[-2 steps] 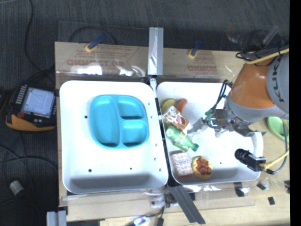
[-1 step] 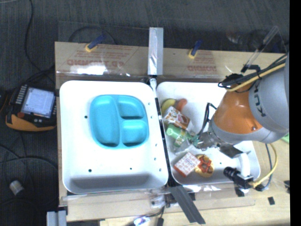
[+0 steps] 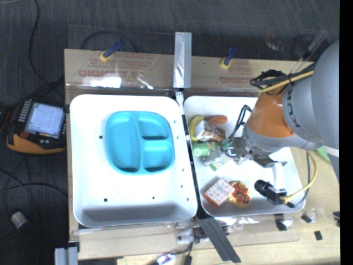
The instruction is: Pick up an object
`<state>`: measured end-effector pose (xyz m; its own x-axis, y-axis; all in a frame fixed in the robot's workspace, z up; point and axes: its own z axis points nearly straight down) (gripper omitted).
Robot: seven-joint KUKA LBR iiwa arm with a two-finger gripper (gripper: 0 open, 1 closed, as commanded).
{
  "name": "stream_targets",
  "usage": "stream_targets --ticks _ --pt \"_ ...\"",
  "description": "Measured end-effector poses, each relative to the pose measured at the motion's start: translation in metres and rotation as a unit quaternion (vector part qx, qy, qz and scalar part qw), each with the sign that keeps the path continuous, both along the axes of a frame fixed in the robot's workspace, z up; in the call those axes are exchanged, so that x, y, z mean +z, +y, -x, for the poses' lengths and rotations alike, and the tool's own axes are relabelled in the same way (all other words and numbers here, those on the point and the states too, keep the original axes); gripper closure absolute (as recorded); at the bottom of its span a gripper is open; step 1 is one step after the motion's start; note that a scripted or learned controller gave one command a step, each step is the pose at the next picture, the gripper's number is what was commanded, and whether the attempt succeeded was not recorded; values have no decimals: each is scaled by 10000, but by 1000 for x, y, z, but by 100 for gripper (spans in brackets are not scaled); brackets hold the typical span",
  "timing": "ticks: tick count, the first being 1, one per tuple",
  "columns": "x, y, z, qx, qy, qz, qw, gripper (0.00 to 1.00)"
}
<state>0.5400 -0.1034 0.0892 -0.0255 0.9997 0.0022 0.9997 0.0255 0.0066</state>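
The arm (image 3: 298,109) bends down into the right bin (image 3: 295,203), its gripper (image 3: 230,148) over the food packets (image 3: 209,134).

We see a bulky arm (image 3: 325,101) with a smooth, rounded grey shell. Above the wrist runs a broad orange band (image 3: 267,120), glossy and curved like the casing around it. Black cables (image 3: 276,79) loop over the top of the orange section, and another thin black cable (image 3: 241,120) arcs beside it. A yellow cable (image 3: 310,175) curves along the lower side. Below the band we make out a dark metal wrist assembly (image 3: 242,148), its details too small to read.
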Motion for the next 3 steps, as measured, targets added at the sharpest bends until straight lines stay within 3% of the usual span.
stream_targets --ticks 1,2,3 --pt "0 -38 -69 -379 -20 23 9993 0" --pt "10 -38 -69 -369 -12 34 9993 100" --pt "100 20 -8 456 54 27 9989 100"
